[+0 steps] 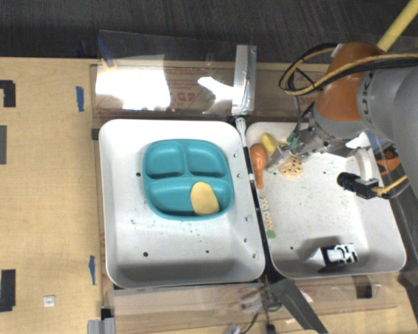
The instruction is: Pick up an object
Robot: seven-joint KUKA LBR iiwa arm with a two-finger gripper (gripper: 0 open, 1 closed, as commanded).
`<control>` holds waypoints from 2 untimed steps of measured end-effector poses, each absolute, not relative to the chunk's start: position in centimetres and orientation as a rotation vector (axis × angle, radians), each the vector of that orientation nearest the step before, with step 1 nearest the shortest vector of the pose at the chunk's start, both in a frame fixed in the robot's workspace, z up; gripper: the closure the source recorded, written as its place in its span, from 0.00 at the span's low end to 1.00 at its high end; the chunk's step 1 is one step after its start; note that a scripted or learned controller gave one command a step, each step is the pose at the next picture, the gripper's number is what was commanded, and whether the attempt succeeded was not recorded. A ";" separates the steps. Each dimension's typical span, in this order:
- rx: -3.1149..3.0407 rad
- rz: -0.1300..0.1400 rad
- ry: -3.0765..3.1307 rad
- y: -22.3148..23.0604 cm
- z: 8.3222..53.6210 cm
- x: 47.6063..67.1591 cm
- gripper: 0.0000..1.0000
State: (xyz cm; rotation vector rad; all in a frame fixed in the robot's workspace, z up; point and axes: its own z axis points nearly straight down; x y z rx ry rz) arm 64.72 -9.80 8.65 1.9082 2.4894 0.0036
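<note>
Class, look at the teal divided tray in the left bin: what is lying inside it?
Inside the teal tray, a yellow oval object lies in its lower right compartment. The other compartments show bare teal. Whatever is beneath the yellow object, or under the tray, is covered.

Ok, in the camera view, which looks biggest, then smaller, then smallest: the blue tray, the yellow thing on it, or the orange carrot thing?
1. Blue tray, by far the largest.
2. Yellow thing resting in the tray's lower right compartment.
3. Orange carrot thing in the right bin. It is thinner, but close to the yellow one, so that order is unsure.
</note>
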 end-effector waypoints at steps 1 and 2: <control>1.887 0.001 2.518 -13.1 8.6 66.7 0.00; 1.880 -0.008 2.515 -13.4 10.0 66.8 1.00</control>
